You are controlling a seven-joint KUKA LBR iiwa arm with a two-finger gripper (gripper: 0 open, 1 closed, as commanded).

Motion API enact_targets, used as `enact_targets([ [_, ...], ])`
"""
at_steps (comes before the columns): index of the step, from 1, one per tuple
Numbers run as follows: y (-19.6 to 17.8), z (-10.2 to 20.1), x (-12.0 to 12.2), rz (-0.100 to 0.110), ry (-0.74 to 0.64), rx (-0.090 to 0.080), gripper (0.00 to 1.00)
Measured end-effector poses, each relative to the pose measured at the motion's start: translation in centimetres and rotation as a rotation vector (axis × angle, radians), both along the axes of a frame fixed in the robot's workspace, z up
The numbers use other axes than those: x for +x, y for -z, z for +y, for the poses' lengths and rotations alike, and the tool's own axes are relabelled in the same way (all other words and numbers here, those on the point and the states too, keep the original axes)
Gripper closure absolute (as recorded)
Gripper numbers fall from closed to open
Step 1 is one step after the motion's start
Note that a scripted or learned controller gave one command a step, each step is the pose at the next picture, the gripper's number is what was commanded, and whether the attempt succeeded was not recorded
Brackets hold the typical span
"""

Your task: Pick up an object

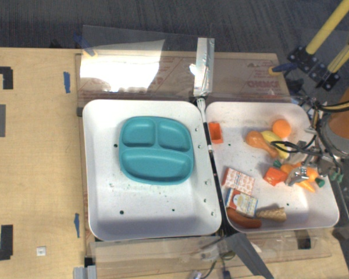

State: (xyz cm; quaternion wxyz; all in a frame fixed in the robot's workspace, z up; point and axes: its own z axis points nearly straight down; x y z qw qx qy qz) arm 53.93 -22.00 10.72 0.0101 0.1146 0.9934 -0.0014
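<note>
My gripper (299, 173) is low in the right bin (314, 217), near its right wall, with the arm's orange band (343, 129) above it. It hangs over a cluster of small orange pieces: an orange-red block (273, 176) just to its left and an orange piece with a green end (310, 183) right under it. Cables hide part of this spot. Other items in this bin are an orange ball (281, 126), a yellow piece (273, 138), an orange pear-shaped toy (257, 139), an orange block (214, 132), two small cartons (239, 181) (243, 203), a sausage (242, 218) and a tan cone (271, 214).
The left bin (104, 208) holds a teal divided plate (157, 149). A clear plastic sheet (125, 63) and a metal strip (204, 63) lie behind the bins. Yellow-and-black rods (326, 28) stand at the upper right, close to the arm.
</note>
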Motion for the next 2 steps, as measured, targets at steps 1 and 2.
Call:
enact_targets([
  [1,2.1,0.0,9.5,0.013,0.126,0.008,1.0],
  [2,2.0,6.8,9.6,0.012,-0.345,0.002,1.0],
])
